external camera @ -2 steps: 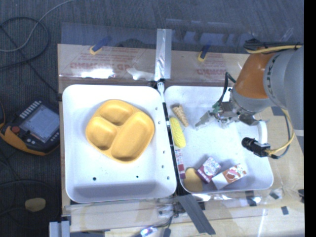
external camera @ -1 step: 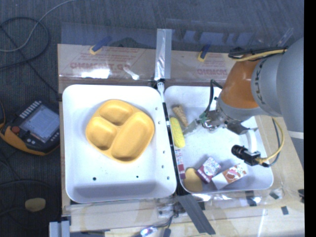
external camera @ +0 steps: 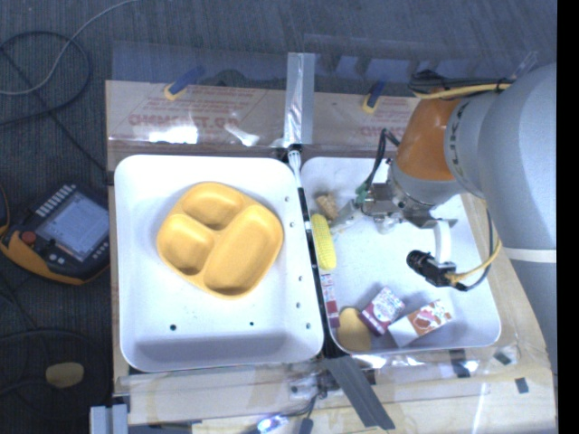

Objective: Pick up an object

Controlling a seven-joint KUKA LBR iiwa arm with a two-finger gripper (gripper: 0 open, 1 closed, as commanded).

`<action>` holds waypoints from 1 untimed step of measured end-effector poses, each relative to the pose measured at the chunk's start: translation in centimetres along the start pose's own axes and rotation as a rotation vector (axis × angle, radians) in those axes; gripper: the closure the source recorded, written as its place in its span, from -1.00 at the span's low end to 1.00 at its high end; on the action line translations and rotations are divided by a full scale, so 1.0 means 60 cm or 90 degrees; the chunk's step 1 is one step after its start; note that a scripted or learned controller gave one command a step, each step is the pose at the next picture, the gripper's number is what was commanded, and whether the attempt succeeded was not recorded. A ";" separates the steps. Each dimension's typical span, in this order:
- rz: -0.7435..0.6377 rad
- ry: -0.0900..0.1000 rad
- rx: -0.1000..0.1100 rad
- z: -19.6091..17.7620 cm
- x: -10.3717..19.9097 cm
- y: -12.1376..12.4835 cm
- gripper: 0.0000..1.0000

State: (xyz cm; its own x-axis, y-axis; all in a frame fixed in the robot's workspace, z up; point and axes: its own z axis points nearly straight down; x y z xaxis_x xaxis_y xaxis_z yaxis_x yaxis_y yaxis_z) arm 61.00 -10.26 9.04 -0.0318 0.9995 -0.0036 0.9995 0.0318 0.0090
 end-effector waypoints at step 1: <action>0.000 0.002 -0.003 -0.018 0.002 0.003 1.00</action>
State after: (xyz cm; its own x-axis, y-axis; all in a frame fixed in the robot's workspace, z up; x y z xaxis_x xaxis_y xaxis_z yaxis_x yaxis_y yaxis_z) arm 61.17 -10.10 10.12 -0.0325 0.9995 -0.0008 0.9994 0.0325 0.0135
